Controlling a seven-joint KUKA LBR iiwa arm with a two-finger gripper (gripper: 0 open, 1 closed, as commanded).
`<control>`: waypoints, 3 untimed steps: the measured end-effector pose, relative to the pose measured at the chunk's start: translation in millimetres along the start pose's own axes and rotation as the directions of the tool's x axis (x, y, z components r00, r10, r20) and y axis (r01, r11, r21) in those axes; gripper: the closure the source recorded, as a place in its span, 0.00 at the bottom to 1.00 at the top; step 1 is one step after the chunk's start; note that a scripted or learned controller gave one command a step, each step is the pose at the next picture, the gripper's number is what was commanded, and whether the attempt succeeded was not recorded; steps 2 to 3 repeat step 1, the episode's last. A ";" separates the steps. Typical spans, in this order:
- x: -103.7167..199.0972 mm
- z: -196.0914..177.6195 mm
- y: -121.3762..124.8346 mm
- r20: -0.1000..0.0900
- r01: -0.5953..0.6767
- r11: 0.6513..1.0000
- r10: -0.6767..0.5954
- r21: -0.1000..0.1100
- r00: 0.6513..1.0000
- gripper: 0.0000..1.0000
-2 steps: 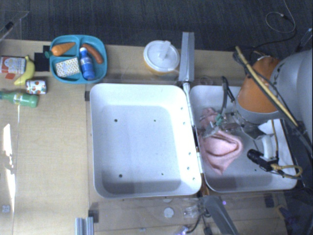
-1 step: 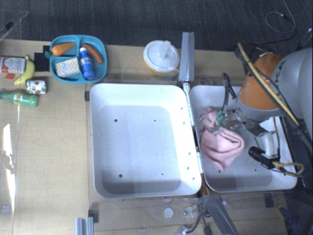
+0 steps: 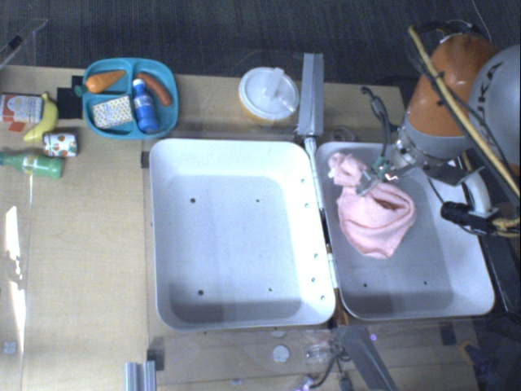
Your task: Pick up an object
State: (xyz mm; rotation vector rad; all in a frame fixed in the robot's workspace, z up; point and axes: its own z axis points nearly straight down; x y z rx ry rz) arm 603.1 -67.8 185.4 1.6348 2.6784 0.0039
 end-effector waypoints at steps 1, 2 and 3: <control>11.3 -0.1 44.9 0.001 0.243 0.970 -0.243 -0.002 0.970 1.00; 11.3 -0.1 44.9 0.001 0.243 0.970 -0.243 -0.002 0.970 1.00; 11.3 -0.1 44.9 0.001 0.243 0.970 -0.243 -0.002 0.970 1.00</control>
